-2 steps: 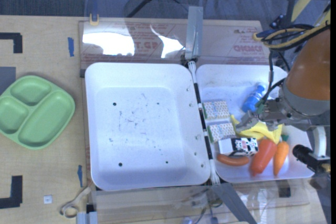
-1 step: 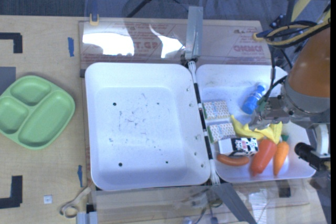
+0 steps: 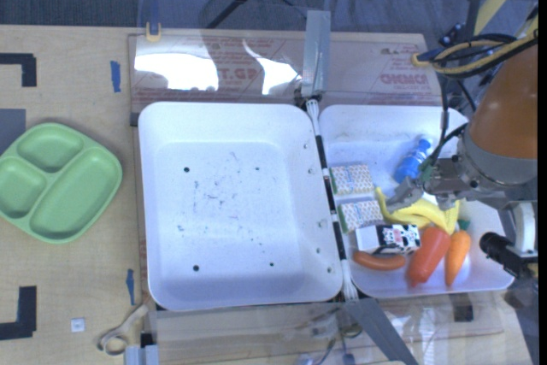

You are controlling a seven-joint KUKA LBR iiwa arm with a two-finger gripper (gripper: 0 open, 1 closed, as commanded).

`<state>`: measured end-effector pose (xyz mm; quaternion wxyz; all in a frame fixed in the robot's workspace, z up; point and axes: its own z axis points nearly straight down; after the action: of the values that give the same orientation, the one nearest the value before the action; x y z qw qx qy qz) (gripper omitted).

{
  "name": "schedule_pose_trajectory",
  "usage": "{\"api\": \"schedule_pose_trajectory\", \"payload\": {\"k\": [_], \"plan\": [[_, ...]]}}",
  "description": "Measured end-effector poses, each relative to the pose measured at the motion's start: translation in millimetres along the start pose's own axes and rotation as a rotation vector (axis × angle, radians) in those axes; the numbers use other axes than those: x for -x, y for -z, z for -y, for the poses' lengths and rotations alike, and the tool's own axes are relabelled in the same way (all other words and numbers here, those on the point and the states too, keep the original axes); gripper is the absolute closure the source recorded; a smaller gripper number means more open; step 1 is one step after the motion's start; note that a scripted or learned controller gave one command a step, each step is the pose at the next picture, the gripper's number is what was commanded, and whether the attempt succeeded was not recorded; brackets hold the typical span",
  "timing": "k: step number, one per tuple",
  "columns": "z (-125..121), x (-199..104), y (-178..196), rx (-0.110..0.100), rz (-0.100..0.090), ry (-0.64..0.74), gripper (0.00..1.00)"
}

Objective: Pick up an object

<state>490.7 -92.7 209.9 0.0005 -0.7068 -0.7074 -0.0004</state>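
My arm comes in from the right edge of the frame, the gripper [image 3: 419, 185] low over the right bin [image 3: 359, 120], in the lower right. I cannot tell how the pincer stands — wrist and cables hide it. Candidate objects are bunched there: banana [image 3: 425, 213] just under the gripper, blue bottle [image 3: 414, 159] above it, red pepper [image 3: 427, 255] and carrot [image 3: 457, 256] touching below, sausage [image 3: 379, 261], two patterned packets [image 3: 353, 179]. Left bin [image 3: 171, 132] holds nothing to grab. Risks, as I judge them: crowding — a close may catch two objects or nudge the banana aside; curved, smooth skins may slip on lifting.
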Motion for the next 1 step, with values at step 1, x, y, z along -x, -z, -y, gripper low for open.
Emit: {"api": "schedule_pose_trajectory", "payload": {"k": [1], "plan": [[-35.2, 29.0, -81.5, 0.000, 0.000, 0.182, 0.00]]}}
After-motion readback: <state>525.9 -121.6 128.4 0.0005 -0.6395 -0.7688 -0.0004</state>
